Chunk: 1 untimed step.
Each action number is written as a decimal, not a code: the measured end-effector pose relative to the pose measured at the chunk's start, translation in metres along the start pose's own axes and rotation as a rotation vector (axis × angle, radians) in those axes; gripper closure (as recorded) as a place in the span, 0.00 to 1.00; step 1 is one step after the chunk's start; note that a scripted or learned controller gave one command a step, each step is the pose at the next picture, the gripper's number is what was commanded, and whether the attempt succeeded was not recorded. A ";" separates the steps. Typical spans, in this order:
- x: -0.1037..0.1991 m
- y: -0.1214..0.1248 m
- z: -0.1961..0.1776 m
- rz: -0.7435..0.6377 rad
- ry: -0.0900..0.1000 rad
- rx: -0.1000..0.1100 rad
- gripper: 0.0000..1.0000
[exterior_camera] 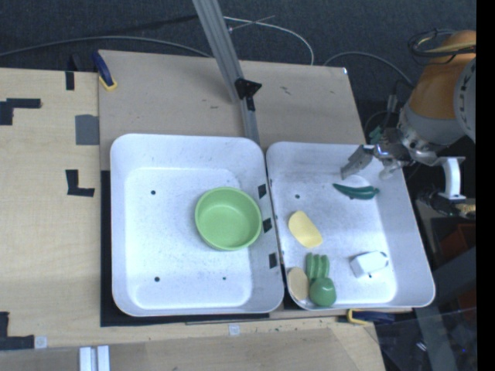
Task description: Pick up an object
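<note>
— So, where is the gripper (371, 159) right now?

— It is over the far right part of the right bin (402, 207), near the top rim. The arm (441, 99) comes in from the right side, grey with an orange part.

— Is it holding anything?

— No. Its two fingers are spread apart and nothing is between them.

— What is closest to it?

— A dark green thing (356, 192), long and thin. It lies flat on the bin floor just below the fingers. I cannot tell if they touch it.

— What else is in that bin?

— A yellow lump (305, 229) sits near the middle, toward the left wall. At the near edge there is a green toy (319, 279) with a round end, and a small tan piece (297, 282) is right beside it on the left. A white block (369, 263) lies near the right corner, apart from the rest.

— And the left bin (139, 168)?

— It has a light green bowl (227, 218), standing upright, a bit right of the middle.

— What is that grey stick at the top?

— A pole (224, 52) slants down to where the two bins meet.
</note>
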<state>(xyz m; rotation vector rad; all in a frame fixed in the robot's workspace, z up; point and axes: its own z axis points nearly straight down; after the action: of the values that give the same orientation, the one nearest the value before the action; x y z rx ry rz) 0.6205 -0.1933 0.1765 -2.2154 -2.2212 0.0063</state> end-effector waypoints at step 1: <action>0.009 0.000 0.048 0.001 0.000 0.000 0.00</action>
<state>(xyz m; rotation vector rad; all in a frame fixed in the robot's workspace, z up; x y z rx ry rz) 0.6202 -0.1845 0.1289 -2.2159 -2.2199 0.0065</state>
